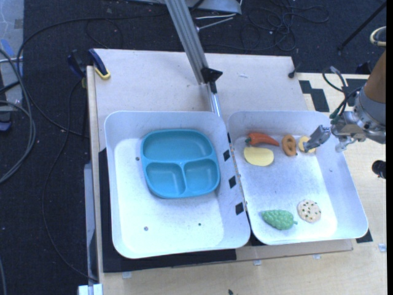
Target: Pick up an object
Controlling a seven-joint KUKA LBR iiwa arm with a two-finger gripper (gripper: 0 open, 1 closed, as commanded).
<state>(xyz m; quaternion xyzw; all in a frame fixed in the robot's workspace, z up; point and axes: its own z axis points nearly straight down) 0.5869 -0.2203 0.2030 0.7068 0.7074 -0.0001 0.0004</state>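
The left bin (pixel 123 226) bears one blue tray (pixel 181 163) with three compartments, lying toward the bin's upper middle.

The right bin (pixel 288 183) holds the small things, six by my count. Going left to right along the far side: one orange carrot (pixel 263 139) with a green tip at its left end, lying roughly level; just below it and nearly touching, one pale yellow oval piece (pixel 258 157), smooth and flat; then one small brown ring (pixel 289 145), like a doughnut standing on edge; and just beside that, one small yellowish piece (pixel 303 144), partly covered by the tool and too blurred to make out its form. Along the near side lie one bumpy green cluster (pixel 278 219), and to its right, close but apart, one round cookie (pixel 309 211), pale with dark specks.

The gripper (pixel 315 140) comes in from the right at a slant, its tip low over the bin's far right corner, right at the small yellowish piece. It may be touching that piece, but the view is too coarse there to be sure, and I cannot tell whether the tool is spread or pressed together.
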